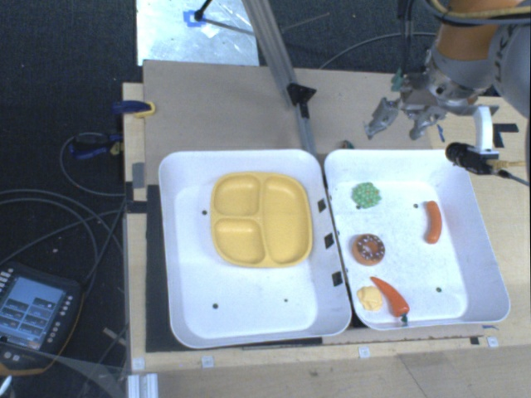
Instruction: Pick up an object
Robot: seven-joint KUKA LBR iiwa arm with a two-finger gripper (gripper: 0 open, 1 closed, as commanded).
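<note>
The end effector (pixel 404 121) hangs at about one o'clock in the view, over the bare bench (pixel 216 106) just beyond the far rim of the right bin (pixel 477 222). Its two grey fingers (pixel 380 119) are spread apart with nothing between them.

The right bin holds five small items. A green broccoli piece (pixel 365 195) lies toward eleven o'clock of that bin. An orange-red sausage (pixel 432 221) lies at about three o'clock. A chocolate doughnut with sprinkles (pixel 368 249) sits near the bin's left wall. A red chilli pepper (pixel 389 295) lies at seven o'clock, touching a pale yellow lump (pixel 370 298) just to its left.

The left bin (pixel 178 247) carries a yellow three-compartment plate (pixel 260 219), set toward its twelve o'clock side.

A handheld control pendant (pixel 33 312) with a lit screen lies at eight o'clock off the bench; its writing is too small to read.
</note>
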